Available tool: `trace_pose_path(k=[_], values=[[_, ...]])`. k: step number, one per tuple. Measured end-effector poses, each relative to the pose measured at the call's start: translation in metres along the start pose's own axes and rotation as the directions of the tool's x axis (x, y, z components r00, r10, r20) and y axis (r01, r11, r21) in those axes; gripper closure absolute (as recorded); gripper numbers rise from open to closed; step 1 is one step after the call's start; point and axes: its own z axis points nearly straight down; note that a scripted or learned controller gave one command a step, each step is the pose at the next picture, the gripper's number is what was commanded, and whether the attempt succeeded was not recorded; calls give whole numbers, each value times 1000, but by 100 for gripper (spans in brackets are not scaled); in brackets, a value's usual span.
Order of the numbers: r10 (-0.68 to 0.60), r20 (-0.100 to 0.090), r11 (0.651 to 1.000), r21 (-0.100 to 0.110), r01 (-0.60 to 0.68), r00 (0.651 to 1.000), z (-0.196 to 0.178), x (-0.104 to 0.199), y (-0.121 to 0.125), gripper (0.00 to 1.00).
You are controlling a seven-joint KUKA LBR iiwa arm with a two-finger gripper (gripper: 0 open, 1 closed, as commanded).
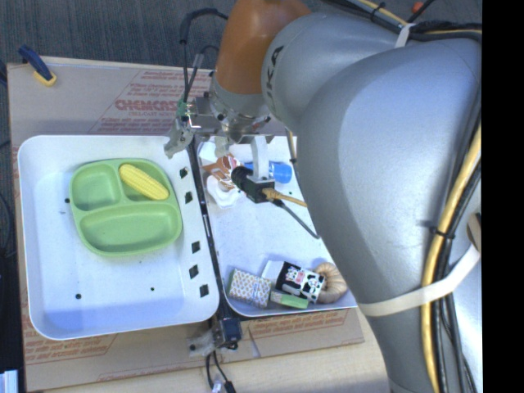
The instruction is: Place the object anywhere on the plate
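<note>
Camera view: the green plate (123, 228) sits in the left bin (33, 244), and a yellow corn cob (144, 182) is lying in its upper-right compartment. The cob's long axis runs diagonally, from the plate's back-left toward its front-right. My guess is that's the task's thing, and if so it's already on the plate.

The pincer (214, 133) hangs just past the plate's right edge, over the wall where the two bins meet, toward the back. So the cob is left of the pincer and a bit nearer the camera, close but not touching. Honestly can't tell if the pincer is open or closed, the wrist blocks too much of it. I see nothing held in it.

If the corn isn't the target, the nearest candidate is a brown-and-white clump (221, 178) in the right bin (262, 236), right of the plate and just in front of the pincer. From there the carry would go leftward over that wall.
</note>
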Motion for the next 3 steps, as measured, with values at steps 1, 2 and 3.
trace_pose_path(k=[1, 2, 3], values=[[0, 0, 1000, 0, 0, 1000, 0, 0, 0, 0], [0, 0, 1000, 0, 0, 1000, 0, 0, 0, 0], [0, 0, 1000, 0, 0, 1000, 0, 0, 0, 0]])
